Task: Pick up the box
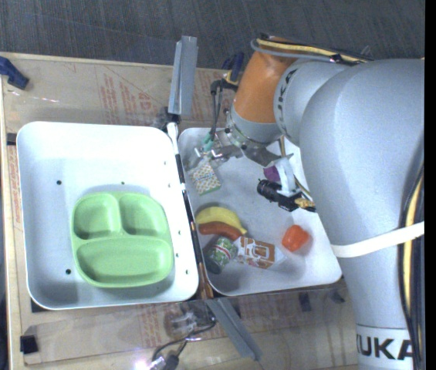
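Not yet picked: box [206, 176] lies flat in the right bin's [322, 272] upper-left corner, gripper [216, 149] just above it, grip state impossible to tell; lift remains.

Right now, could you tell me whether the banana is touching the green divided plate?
Apart. The camera view shows the banana in the right bin and the green plate in the left bin, with both bin walls between them.
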You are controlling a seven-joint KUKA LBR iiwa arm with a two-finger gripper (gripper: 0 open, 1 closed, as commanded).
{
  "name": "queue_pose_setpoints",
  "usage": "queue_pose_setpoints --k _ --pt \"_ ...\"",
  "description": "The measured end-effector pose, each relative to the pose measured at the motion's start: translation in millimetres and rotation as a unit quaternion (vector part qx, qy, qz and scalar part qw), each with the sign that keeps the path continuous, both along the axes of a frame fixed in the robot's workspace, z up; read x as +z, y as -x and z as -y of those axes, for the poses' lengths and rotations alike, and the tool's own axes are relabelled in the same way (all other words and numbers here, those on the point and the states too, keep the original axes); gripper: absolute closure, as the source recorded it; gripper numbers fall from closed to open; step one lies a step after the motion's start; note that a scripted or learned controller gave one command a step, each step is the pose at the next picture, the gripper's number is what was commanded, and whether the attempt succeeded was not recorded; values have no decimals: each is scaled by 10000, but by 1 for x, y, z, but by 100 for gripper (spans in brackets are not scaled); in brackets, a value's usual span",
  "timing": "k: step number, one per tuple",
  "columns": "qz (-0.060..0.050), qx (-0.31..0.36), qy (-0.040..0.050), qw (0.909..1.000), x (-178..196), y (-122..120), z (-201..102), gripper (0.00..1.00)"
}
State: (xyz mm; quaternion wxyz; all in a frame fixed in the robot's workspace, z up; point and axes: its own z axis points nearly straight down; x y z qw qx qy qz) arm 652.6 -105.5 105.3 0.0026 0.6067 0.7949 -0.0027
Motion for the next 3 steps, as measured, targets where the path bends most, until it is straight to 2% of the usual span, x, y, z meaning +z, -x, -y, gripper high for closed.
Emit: queue_pose_setpoints --k 1,2,3 --pt "-5 1803 -30 9836 103 15 -14 100" --pt "-33 226 -41 9997 86 67 -69 100" --pt "-17 315 -42 9995 101 45 -94 100"
